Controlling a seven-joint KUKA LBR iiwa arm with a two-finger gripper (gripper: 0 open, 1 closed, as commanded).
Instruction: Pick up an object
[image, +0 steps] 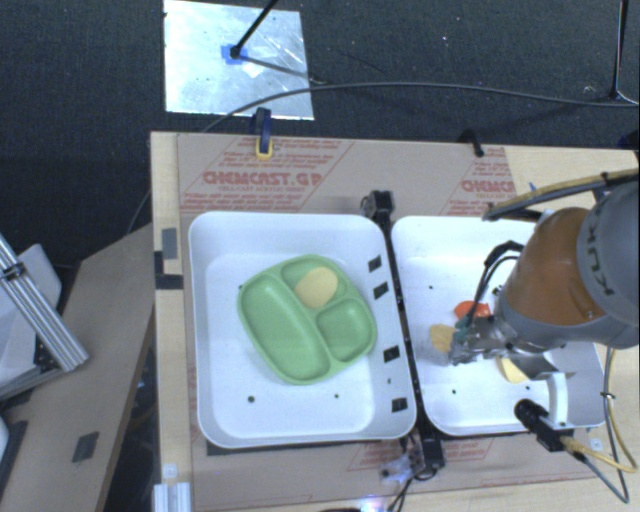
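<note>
A green divided plate (300, 330) carrying a pale yellow piece (317, 287) sits in a white bin (215, 300); the brown worktop (330, 170) bears red lettering.

A divided plate (290, 335) lies in the left bin (215, 300), holding a round item (317, 287) in one compartment.

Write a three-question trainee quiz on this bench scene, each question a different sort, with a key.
1. True or false: the green divided plate sits in the left bin.
2. Multiple choice: the pale yellow object lies in A) the plate's long compartment, B) a smaller compartment at the plate's far side, C) the right bin.
3. Fill in: the gripper is low in the ____ bin, beside a small yellow piece and an orange-red piece.

Key: 1 true; 2 B; 3 right.
</note>
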